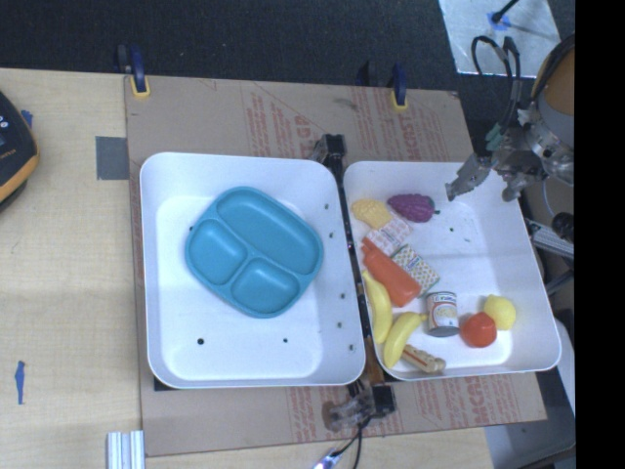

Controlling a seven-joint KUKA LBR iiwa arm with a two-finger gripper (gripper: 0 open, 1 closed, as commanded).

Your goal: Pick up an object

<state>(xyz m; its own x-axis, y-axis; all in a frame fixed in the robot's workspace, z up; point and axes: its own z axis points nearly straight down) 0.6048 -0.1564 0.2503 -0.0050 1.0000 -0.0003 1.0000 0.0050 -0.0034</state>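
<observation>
You are seeing pincer [485, 181] hovering over right bin [543, 279] far edge, prongs spread apart, gripping nothing. Purple fruit [411, 206] is lying just left, nearest candidate for picking.

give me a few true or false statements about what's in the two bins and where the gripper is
1. The blue tray lies in the left bin. True.
2. The gripper holds the purple toy. False: nothing sits between its fingers, and the toy lies apart in the right bin.
3. The small can stands upright beside the red ball. True.
4. The bananas lie on the blue tray. False: they lie in the right bin.
</observation>
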